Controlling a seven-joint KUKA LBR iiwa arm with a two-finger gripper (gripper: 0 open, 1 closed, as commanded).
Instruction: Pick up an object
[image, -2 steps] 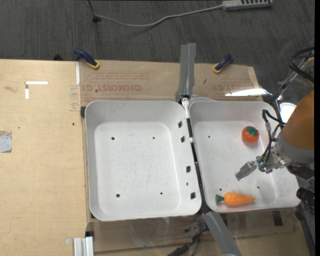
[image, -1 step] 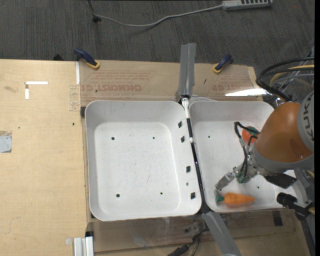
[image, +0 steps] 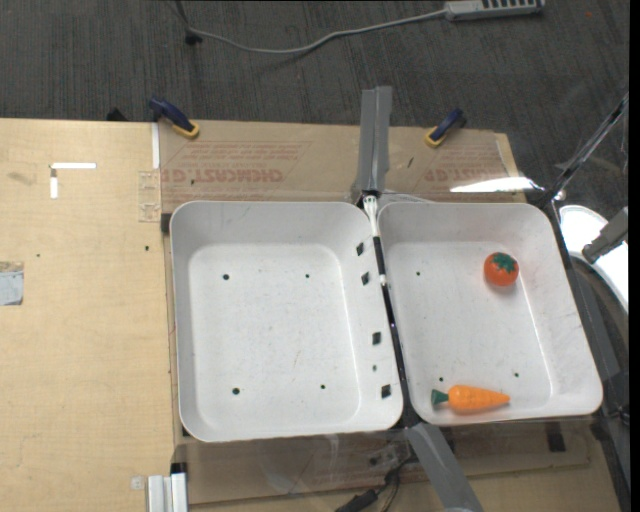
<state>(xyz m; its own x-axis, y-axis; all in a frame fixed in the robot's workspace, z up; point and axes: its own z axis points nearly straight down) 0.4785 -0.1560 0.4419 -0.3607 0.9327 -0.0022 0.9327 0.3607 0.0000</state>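
In the right bin (image: 560, 300) lie the two things on offer: a tomato (image: 501, 269), round and orange-red with a green cap, toward the far right part of the floor; and a carrot (image: 472, 399), lying flat along the near wall with its green end pointing left; the two are well apart, and neither touches the other. The left bin (image: 190, 300) sits just beside it, the two rims meeting down the middle; both rest on a sheet of cardboard (image: 250, 170) held to the bench (image: 70, 300) by two clamps (image: 172, 116) at its far edge.

As for the task, by my judgement nothing of it is done; both tomato and carrot rest on the bin floor, untouched, with nothing over them or near them; the whole pick remains: the approach, the descent, the closing on one thing, the lift.

Of the gripper I cannot tell the state; some pale and grey shapes stand at the right edge beyond the bin, but what they belong to is unclear; certainly nothing is held above either bin.
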